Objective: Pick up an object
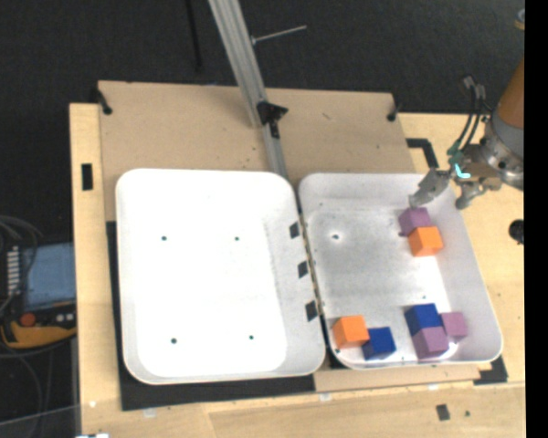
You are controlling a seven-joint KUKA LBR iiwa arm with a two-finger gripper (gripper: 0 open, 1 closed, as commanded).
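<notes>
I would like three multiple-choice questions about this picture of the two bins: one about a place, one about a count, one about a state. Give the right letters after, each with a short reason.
1. In which bin do the blocks lie?
A. the left bin
B. the right bin
C. both bins

2. How many orange blocks are there?
A. one
B. two
C. four

3. How does the claw stand to the blocks?
A. it lifts a blue block high
B. it hangs over the left bin
C. it is near the right bin's far right corner, beside the purple block

Answers:
1 B: every block lies in the right bin.
2 B: one orange block is at the far right, another orange block at the near edge.
3 C: the claw is just above the purple block, with no block seen between its fingers.
</notes>
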